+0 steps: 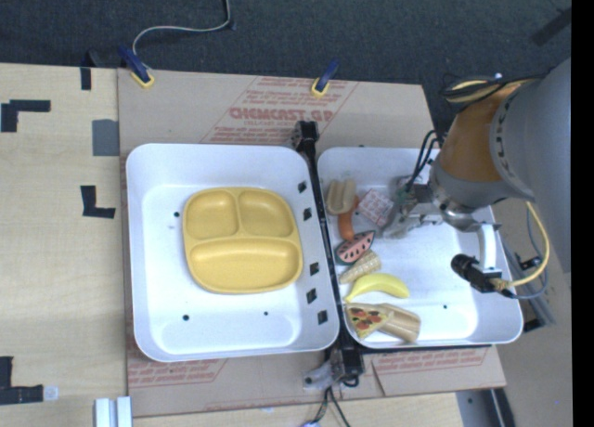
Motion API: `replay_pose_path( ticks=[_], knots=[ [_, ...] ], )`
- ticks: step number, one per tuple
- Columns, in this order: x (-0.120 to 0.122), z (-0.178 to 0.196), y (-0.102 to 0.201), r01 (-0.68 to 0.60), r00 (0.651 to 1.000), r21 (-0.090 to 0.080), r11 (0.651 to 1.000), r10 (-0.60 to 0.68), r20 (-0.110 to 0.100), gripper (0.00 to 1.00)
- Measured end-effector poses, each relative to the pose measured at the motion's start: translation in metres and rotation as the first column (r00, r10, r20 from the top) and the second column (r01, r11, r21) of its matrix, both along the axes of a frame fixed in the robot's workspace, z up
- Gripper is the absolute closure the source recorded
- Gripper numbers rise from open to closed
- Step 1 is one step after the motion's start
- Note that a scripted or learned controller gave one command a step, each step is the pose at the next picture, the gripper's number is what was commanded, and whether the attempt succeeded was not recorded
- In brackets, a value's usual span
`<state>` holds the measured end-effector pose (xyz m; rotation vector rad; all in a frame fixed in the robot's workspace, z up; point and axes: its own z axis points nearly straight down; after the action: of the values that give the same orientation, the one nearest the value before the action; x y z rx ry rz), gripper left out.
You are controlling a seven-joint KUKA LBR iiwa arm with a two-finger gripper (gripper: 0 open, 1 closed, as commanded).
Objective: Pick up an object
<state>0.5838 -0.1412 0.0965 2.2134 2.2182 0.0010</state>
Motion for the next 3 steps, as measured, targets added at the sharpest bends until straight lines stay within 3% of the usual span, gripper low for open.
replay_pose_path(
  ticks=[1,2,3],
  knots=[
    [0.0000,0.0000,0.0000,0.000,1.000,0.000,1.000,0.000,0.000,0.00],
    [-0.0001,0.0091,0.0005,-0.001,1.000,0.001,1.000,0.001,-0.001,1.00],
    [-0.0002,0.0091,0.0005,0.000,1.000,0.001,1.000,0.000,-0.001,0.00]
  ],
)
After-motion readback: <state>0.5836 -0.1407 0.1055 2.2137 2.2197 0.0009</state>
